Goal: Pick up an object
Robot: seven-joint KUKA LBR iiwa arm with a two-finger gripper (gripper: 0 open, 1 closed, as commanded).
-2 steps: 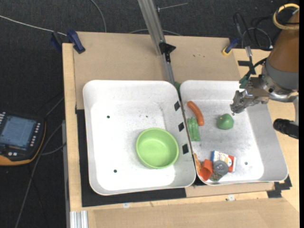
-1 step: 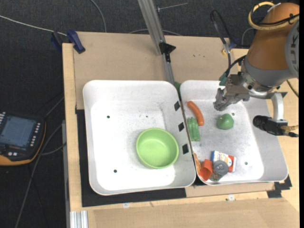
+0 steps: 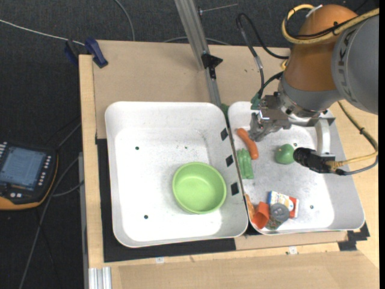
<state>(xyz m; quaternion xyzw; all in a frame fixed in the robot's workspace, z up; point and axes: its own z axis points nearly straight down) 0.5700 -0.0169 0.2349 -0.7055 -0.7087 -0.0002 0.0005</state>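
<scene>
From above, the claw (image 3: 263, 127) hangs low in the right white plastic bin (image 3: 337, 212), just above the slim orange carrot-like toy (image 3: 248, 143), grip state impossible to tell, so nothing looks lifted yet.

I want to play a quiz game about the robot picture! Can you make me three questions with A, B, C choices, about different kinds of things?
1. Where is the green bowl?
A. In the left bin
B. In the right bin
C. On the floor

2. What colour is the carrot-shaped toy?
A. Blue
B. Orange
C. Purple

3. How is the green bowl sitting?
A. Upside down
B. On its side
C. Upright, open side up

Answers:
1. A, it sits in the left bin near the divider.
2. B, it is orange, lying in the right bin just below the gripper.
3. C, you can see down into its hollow inside.
</scene>
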